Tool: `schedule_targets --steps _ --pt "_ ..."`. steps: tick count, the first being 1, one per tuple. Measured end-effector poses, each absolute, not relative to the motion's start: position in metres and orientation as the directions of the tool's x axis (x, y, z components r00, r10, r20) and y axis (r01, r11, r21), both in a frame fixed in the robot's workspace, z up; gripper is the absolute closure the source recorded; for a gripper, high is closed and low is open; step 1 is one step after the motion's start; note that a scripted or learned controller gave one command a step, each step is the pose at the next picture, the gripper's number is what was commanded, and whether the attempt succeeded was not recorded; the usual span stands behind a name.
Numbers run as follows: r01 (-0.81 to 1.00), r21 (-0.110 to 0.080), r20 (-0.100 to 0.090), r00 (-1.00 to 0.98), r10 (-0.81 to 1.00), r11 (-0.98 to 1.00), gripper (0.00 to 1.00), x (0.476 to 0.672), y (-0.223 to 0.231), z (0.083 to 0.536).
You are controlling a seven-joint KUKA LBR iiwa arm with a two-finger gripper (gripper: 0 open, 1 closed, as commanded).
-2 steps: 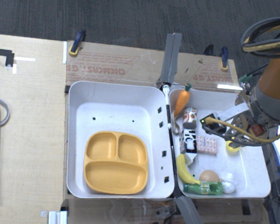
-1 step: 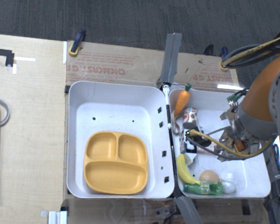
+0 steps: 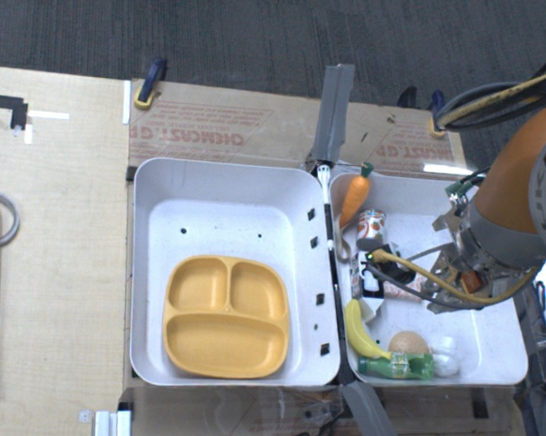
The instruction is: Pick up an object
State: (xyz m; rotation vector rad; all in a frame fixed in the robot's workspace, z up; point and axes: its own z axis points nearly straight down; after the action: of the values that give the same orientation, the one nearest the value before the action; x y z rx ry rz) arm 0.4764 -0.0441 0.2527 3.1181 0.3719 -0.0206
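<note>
Orange carrot [image 3: 354, 198] upright along right bin's [image 3: 497, 366] left wall, leafy end up.

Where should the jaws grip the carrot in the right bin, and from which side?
Probably grip the carrot across its orange body, about mid-length, coming straight down from above. It lies lengthwise along the divider wall of the right bin, green top toward the far corner, so closing across its narrow width suits it best.

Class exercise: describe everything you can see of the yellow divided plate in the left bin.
The yellow plate is a rounded-square tray, seemingly of matte plastic, split into three compartments: two small ones at the far side, one wide one nearer the camera. All three look bare. It lies flat, right way up, on the floor of the left bin, towards its near edge, with nothing else touching it.
</note>
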Motion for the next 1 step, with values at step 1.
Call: schedule_targets --steps 1 --pt "0.202 0.001 -0.006 0.979 0.202 -0.979 1.0 0.55 -0.0311 0.2388"
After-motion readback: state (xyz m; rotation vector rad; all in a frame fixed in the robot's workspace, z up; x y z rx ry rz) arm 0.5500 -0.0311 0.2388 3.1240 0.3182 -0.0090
